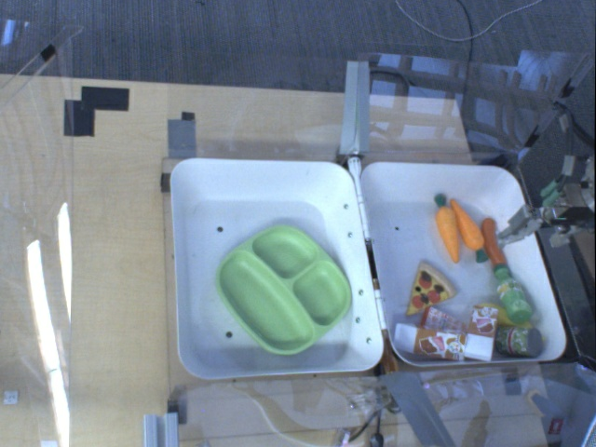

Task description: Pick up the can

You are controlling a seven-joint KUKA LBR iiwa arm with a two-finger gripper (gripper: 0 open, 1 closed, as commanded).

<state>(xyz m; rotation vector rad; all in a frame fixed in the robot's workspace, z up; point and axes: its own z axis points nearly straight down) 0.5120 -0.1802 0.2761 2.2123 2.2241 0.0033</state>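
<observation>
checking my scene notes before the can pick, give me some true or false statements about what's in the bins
1. The green plate lies in the left bin. True.
2. Two carrots lie in the right bin. True.
3. The pizza slice sits on the green plate. False: it lies in the right bin, below the carrots.
4. The can stands in the left bin. False: it is in the right bin's near right corner.
5. The gripper is shut on the can. False: it is at the right bin's right edge, apart from the can.

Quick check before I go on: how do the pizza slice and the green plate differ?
The pizza slice is a small yellow wedge with red spots; the green plate is much larger, rounded, with three compartments. The slice lies in the right bin, the plate in the left bin. Both lie flat.
</observation>
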